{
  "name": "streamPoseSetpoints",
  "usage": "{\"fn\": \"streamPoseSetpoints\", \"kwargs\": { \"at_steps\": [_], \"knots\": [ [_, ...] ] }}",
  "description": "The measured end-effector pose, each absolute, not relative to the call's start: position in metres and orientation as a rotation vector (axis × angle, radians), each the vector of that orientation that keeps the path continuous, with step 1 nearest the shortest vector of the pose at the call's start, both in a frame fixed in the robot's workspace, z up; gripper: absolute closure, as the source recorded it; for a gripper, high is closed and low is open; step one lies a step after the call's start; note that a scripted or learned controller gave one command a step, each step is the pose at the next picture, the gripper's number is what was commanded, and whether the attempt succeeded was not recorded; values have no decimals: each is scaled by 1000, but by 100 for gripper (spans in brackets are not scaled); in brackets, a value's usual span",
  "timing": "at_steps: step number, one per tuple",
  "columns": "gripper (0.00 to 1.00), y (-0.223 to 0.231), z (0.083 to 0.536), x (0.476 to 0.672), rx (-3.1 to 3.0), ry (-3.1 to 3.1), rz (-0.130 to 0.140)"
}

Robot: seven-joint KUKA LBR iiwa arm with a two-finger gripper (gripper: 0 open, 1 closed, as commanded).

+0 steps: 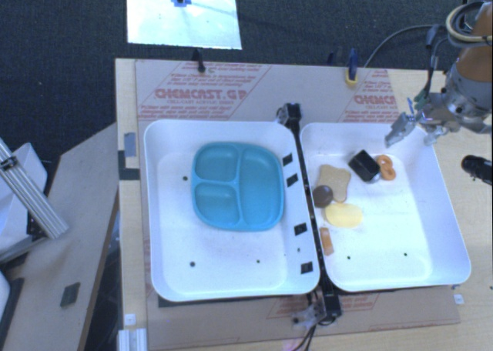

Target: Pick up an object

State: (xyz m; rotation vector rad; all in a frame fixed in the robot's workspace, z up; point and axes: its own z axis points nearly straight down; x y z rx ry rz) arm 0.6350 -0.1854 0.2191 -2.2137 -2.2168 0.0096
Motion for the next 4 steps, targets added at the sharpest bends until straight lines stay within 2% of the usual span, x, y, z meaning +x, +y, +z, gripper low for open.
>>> {"fn": "streamPoseSetpoints", "kwargs": {
  "at_steps": [1,3,4],
  "knots": [
    [0,-185,227,638,-2218,-2227,-1],
    [0,-175,128,644,-2213,-2231,0],
    [0,-175,106,650,-2221,-2241,-16]
  ]
}}
